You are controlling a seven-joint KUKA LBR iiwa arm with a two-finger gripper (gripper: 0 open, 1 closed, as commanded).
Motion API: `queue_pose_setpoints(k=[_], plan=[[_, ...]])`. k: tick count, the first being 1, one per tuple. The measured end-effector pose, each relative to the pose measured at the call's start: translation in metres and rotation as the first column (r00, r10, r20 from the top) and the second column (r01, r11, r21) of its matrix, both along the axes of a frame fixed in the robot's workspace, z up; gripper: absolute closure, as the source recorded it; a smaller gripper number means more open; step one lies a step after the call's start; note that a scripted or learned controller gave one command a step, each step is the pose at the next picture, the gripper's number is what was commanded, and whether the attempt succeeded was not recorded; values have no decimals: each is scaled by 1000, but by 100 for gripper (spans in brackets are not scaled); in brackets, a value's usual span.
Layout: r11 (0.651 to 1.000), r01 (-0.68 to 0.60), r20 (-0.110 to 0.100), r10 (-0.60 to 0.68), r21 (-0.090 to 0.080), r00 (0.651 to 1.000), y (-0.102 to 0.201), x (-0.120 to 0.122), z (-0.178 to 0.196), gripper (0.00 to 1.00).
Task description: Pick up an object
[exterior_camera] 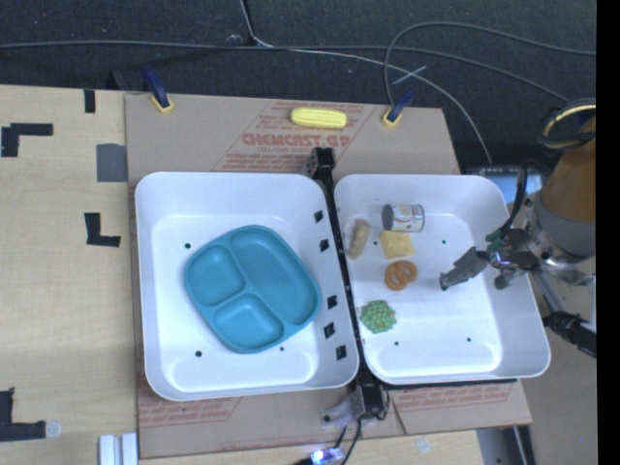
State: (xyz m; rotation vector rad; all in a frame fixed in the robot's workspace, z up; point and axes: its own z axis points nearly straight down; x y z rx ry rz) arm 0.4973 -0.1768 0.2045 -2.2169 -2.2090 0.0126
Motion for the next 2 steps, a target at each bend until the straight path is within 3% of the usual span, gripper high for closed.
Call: queue_pose_setpoints(k=[1,2], plan=[[1000,-4,12,4,-3,1000,0,3,6,0],[1000,-4,7,4,-1,1000,6,-4,-55,0]])
